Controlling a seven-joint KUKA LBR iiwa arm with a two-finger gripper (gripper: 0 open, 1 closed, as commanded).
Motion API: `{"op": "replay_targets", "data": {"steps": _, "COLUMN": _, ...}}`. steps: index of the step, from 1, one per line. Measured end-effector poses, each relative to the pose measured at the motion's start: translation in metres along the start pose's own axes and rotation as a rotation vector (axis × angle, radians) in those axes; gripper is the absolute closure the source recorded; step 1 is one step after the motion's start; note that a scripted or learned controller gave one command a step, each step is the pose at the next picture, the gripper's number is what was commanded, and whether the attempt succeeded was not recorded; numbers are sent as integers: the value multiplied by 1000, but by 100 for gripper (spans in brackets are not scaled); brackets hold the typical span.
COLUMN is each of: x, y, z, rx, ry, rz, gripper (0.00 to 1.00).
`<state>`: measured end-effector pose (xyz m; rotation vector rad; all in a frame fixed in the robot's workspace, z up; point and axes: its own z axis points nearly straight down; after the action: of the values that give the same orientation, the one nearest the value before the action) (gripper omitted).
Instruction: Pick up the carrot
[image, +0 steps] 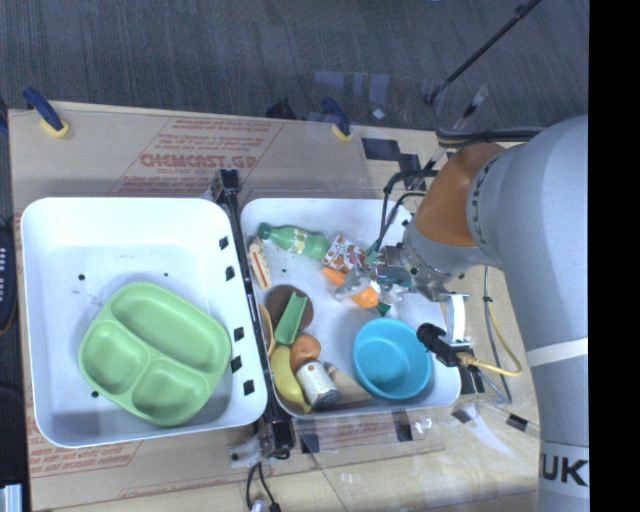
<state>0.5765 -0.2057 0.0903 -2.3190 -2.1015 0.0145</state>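
Note:
The carrot (366, 297), a small orange piece, lies in the right bin (300, 212) just above the blue bowl (392, 360) and below a snack packet (343, 254). My gripper (378, 282) reaches in from the right and is down right over the carrot, touching or nearly touching it and covering part of it. The grey wrist with its orange band (455, 200) hides the bin's right wall.
The right bin also holds a green bottle (292, 240), a hot dog (260, 268), a brown disc with a green block (290, 312), a banana (285, 380), a can (318, 383) and an orange fruit (305, 349). A green divided plate (155, 350) sits in the left bin (60, 230).

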Motion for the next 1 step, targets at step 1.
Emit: {"op": "replay_targets", "data": {"steps": 1, "x": 1, "y": 0, "z": -10, "rx": 5, "ry": 2, "rz": -9, "gripper": 100}}
